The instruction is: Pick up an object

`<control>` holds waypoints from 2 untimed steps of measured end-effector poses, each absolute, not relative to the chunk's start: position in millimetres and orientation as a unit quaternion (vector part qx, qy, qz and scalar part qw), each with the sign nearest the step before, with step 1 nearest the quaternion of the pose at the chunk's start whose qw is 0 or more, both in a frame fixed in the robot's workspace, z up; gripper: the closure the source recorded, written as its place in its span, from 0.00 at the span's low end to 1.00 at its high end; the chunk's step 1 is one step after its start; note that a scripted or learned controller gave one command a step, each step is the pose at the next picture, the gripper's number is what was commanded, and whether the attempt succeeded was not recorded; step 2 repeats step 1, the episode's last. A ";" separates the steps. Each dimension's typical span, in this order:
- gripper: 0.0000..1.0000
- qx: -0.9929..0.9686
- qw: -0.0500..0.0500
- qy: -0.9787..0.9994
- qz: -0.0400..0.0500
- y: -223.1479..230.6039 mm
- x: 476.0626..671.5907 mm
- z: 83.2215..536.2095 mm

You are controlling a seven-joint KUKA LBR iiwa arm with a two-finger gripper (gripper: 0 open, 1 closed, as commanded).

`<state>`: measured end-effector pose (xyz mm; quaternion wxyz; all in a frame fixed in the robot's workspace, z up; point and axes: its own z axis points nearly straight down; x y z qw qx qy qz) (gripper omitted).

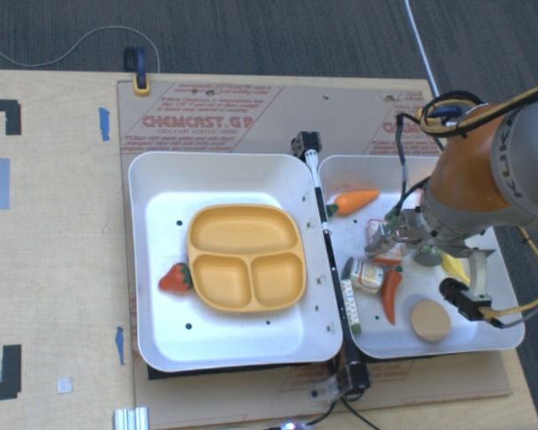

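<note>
The arm reaches in from the right of the frame and hangs over the right bin [511, 330], its end effector [390, 236] low among the clutter at the bin's centre left. Whether it is wide, narrow or closed on anything cannot be told from this angle (the wrist covers most of it).

Candidates for the pick lie close around it: a small jar [368, 277] just below, a red chilli [390, 296] beside the jar, a carrot [353, 202] towards the upper left of the bin, a round tan puck [430, 321] lower right and a yellow piece [455, 268] partly under the arm.

In the left bin [152, 240] sits a yellow divided plate [247, 257] with a strawberry [175, 279] touching its left edge.

The step in hand looks like the descent onto one object. To do it well, it should centre on a single item, probably the jar or chilli, straddle the narrow axis and avoid pinching neighbours together. Closing should come only once it is fully down, followed by a straight lift.
</note>
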<state>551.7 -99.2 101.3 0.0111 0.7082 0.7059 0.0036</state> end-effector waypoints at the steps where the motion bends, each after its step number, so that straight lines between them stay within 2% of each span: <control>1: 1.00 0.707 0.000 0.707 0.000 -54.8 480.4 184.8; 2: 1.00 0.707 0.000 0.707 0.000 -54.8 480.4 184.8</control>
